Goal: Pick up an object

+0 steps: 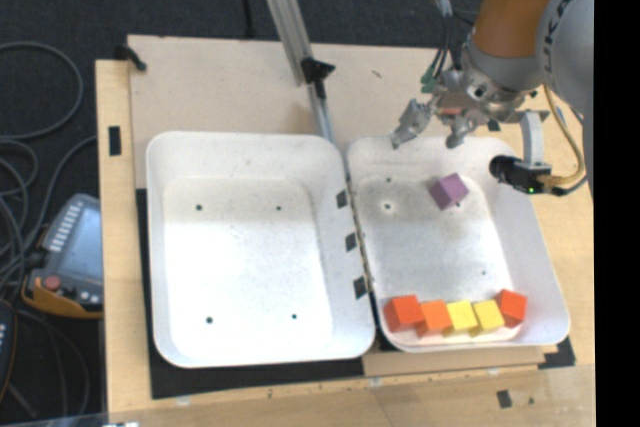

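A purple cube [449, 190] lies in the upper middle of the right bin [530, 245]. Along that bin's near wall stands a row of blocks: an orange-red block [403, 312], an orange one [435, 317], two yellow ones [474, 316] and a tilted orange-red block [512, 306]. My gripper [433, 129] hangs above the bin's far edge, up and slightly left of the purple cube, well apart from it. Its two fingers are spread with nothing between them.
The left bin [170, 215] sits beside the right one, with black clips [352, 240] along the shared edge. A slanted aluminium post [285, 5] rises behind the bins. Cables and a teach pendant [68, 255] lie off the bench at left.
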Controlling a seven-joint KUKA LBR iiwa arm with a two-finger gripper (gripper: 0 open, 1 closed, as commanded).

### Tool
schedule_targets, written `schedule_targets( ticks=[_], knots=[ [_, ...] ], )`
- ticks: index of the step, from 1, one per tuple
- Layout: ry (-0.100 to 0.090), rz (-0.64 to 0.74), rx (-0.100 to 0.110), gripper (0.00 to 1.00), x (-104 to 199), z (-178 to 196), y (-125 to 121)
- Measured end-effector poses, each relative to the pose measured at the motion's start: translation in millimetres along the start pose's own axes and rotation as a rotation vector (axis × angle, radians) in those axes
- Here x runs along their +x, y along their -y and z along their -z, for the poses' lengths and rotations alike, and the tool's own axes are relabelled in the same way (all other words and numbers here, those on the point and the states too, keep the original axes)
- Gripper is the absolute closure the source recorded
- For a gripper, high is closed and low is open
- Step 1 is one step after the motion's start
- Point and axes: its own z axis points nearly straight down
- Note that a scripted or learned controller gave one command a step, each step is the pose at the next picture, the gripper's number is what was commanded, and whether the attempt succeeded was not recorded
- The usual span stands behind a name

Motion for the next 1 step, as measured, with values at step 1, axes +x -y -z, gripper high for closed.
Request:
schedule_targets(
  ticks=[1],
  knots=[
    [0.003, -0.008, -0.008, 0.00, -46.9, 77.1, 50.0]
  ],
)
